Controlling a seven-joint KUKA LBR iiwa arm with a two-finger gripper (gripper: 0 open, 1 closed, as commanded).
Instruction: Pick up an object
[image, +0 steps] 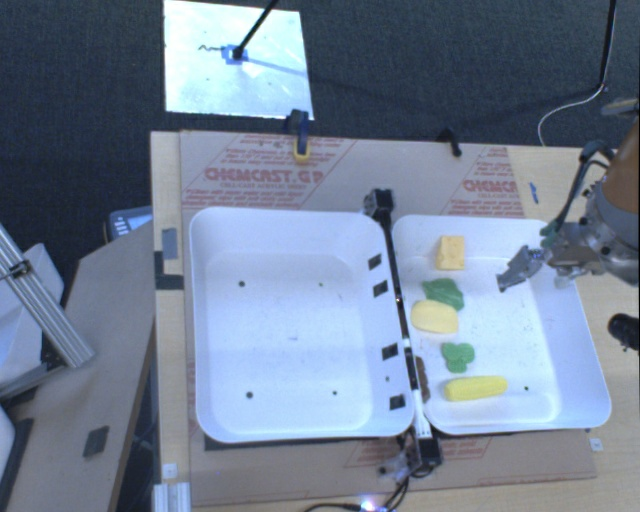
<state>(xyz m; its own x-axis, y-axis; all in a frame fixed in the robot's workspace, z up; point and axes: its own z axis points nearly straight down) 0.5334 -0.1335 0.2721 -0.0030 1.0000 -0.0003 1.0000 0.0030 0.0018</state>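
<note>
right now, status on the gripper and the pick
Gripper over right bin, nothing seen between its fingers. Yellow block, green pieces, yellow items lie untouched. Path unobstructed.

We note a grey metal gripper (522, 268) on a grey wrist housing, an orange band above it, and a thin cable alongside.

The arm (612, 205) enters from the right edge, its grey wrist section sitting high at that side with a sliver of the orange band at the frame's border. From the wrist the gripper (517, 272) reaches leftward and slightly down, tilted rather than vertical. Its fingers (523, 264) look close together at the tip, with nothing seen between them. A thin cable loops up behind the wrist.
</note>
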